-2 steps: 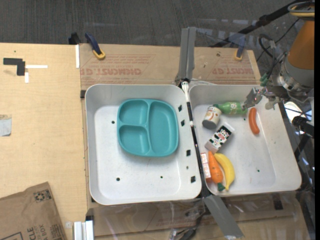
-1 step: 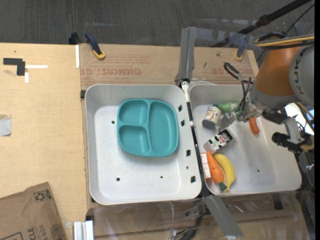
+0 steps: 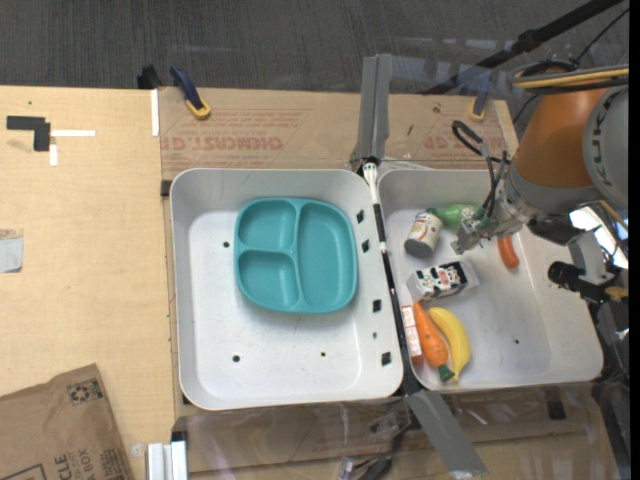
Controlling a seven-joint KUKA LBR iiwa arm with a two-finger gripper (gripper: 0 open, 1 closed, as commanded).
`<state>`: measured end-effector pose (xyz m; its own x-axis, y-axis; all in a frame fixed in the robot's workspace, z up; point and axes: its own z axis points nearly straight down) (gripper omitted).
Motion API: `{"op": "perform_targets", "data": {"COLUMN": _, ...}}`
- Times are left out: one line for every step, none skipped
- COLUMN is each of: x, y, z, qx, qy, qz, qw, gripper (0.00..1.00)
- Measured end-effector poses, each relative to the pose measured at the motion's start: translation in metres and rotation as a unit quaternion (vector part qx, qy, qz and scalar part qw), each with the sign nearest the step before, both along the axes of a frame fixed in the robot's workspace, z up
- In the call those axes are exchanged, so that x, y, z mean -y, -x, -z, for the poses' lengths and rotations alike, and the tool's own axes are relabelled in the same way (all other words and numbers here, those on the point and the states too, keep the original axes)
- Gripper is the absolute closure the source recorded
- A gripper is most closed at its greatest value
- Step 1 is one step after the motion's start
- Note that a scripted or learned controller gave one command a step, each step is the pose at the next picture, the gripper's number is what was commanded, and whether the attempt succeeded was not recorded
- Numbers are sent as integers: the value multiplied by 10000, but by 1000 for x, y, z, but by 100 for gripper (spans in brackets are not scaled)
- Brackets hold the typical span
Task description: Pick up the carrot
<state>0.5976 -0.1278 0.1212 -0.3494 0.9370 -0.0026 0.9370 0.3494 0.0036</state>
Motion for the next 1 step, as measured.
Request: {"op": "perform_targets", "data": {"x": -60, "y": 12, "z": -70, "qx": -25, "qy": -6, "qz": 1483, "qw": 9889, "gripper": 100}}
